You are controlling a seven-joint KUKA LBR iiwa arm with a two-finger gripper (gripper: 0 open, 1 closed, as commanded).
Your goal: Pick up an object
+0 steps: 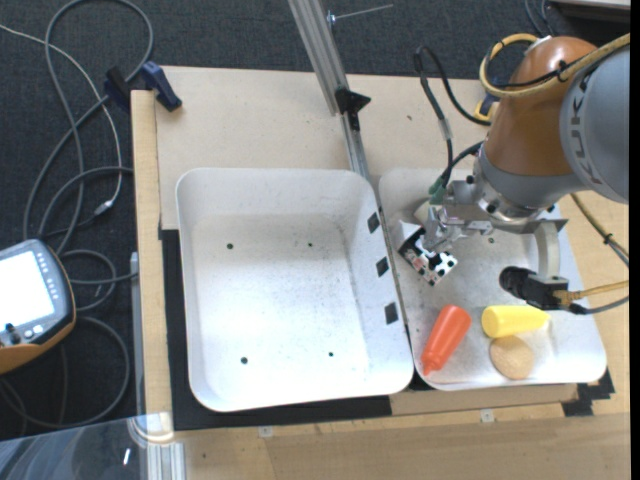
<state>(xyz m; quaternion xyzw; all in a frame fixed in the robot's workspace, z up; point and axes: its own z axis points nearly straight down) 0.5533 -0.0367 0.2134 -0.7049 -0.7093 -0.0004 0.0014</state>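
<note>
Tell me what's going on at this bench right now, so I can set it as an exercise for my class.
A grey robot arm reaches from the right into the right-hand bin. Its tool is low over a small black-and-white object near the bin's left wall; whether it grips it cannot be told. An orange carrot-like piece, a yellow block and a tan round piece lie loose near the front edge. The left-hand bin sits alongside.

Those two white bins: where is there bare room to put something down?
The left white bin has a bare floor from wall to wall. The right white bin is crowded: orange carrot-shaped toy, yellow block, tan round piece, black-and-white checkered object, gripper.
</note>
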